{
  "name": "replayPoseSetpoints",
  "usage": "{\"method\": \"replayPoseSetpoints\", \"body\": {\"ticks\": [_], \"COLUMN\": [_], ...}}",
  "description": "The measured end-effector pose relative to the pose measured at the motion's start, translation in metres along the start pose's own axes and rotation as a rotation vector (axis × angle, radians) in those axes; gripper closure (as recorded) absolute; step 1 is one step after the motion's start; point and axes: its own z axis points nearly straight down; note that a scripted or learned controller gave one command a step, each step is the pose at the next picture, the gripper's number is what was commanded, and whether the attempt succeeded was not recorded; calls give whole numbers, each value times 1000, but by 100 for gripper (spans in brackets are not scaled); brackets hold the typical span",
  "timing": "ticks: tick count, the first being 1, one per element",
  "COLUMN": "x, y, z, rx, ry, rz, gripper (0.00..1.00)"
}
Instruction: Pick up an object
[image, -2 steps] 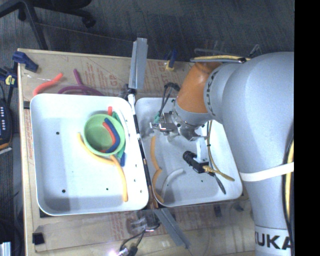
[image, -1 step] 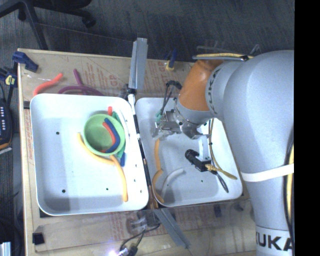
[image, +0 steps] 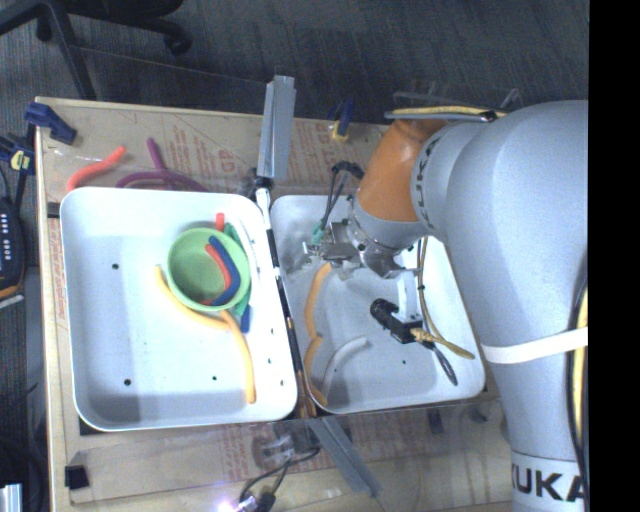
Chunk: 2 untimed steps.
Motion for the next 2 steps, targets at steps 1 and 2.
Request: {"method": "replayPoseSetpoints", "body": {"ticks": [1,2], "x": [0,0], "y": [0,0], "z": [-10,-10], "rx": [1,1], "ry": [-2,-3], "rz": [-5,-6], "gripper": [100,0]}}
